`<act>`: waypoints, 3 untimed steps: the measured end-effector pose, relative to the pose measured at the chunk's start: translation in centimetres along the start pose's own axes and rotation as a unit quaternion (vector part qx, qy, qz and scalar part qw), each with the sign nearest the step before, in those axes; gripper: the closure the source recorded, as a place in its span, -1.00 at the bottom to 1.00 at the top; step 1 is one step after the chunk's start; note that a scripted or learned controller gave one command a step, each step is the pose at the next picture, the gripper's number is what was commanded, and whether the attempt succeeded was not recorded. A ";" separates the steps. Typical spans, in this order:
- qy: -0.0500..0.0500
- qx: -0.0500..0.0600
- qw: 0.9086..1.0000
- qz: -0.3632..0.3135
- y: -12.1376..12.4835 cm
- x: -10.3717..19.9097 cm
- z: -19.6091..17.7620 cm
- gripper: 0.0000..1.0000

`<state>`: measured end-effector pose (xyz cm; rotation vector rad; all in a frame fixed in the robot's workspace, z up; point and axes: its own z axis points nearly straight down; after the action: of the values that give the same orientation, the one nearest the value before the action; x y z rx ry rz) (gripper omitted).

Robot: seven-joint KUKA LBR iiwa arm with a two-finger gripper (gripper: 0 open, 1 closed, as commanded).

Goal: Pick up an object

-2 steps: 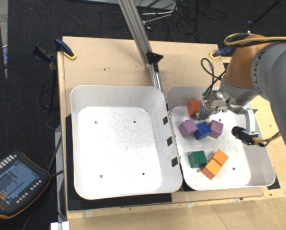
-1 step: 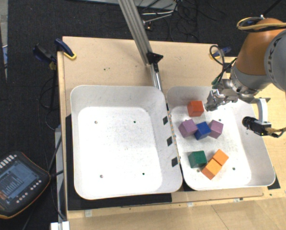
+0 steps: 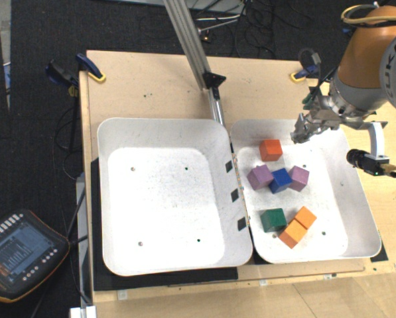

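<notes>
The right bin holds several small blocks. A red-orange block lies near its back. Two purple blocks flank a blue block in the middle. Toward the front sit a green block and two orange blocks. My gripper hangs over the bin's back edge, right of the red-orange block and above it. Nothing shows between its tips.
The left bin lies beside the right one. A slanted metal pole crosses the bench's back. Clamps sit at the back corners. A teach pendant lies off the bench at the lower left.
</notes>
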<state>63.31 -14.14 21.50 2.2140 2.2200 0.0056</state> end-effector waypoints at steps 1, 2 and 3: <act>0.002 0.004 1.000 -0.002 -0.6 5.1 0.7 1.00; 0.002 0.003 1.000 -0.003 -1.6 10.2 -0.9 1.00; 0.002 0.004 1.000 -0.003 -2.1 15.5 -0.2 1.00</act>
<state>61.14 1.32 21.62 2.2138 2.2322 0.0008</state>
